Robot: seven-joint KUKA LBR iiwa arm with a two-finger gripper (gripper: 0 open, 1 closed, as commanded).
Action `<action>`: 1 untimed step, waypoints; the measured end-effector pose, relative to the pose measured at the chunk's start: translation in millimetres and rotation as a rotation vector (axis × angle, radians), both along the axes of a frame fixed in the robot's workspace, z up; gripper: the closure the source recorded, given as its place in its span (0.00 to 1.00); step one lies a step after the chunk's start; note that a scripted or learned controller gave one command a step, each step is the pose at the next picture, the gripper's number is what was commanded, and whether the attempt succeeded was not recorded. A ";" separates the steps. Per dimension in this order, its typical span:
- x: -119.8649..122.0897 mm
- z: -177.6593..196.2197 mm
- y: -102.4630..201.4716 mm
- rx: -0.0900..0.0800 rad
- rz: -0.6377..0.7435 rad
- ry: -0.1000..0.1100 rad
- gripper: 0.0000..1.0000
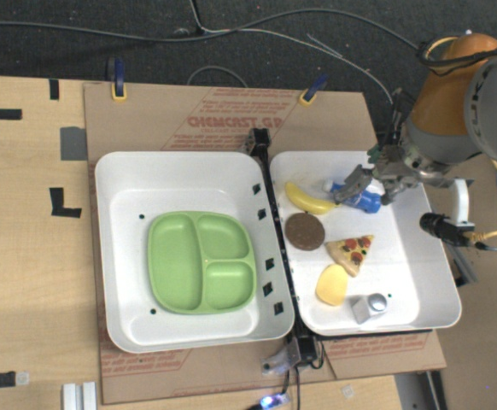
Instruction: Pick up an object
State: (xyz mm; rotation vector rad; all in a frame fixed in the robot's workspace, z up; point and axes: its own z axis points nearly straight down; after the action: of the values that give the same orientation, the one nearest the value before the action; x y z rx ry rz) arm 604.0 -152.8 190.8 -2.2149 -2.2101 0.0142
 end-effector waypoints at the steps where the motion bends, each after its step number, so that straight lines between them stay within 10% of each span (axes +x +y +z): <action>1: 2.7 7.8 0.6 -0.002 0.004 -0.012 0.00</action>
State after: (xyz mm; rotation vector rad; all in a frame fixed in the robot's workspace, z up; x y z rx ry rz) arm 606.8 -152.2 198.6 -2.2180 -2.2215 0.0029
